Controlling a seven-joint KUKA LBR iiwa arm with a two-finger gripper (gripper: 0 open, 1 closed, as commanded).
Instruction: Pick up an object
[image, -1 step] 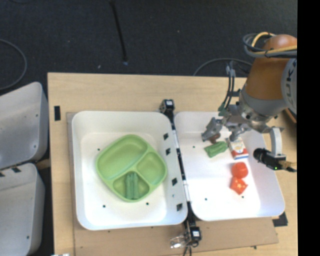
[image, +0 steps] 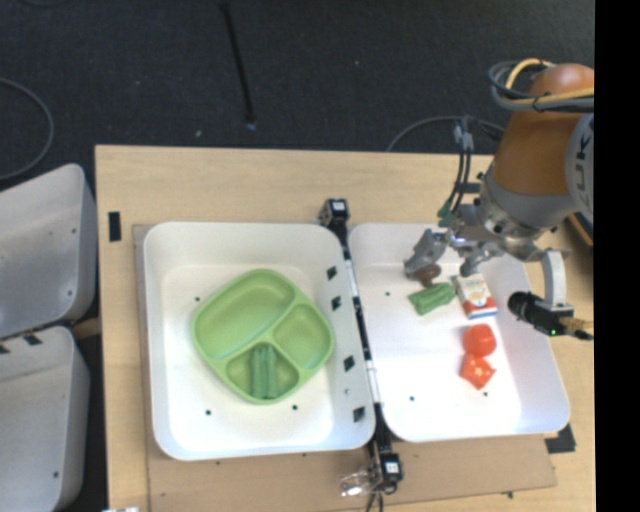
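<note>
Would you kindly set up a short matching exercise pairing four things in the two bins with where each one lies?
Things:
1. green divided plate
2. green stick
3. green block
4. two red pieces

Places:
A. right bin, just below the gripper
B. lying in a compartment of the plate
C. right bin, toward its near right part, below the small box
D. left bin, around its middle

Pairs: 1-D, 2-B, 3-A, 4-C
</note>
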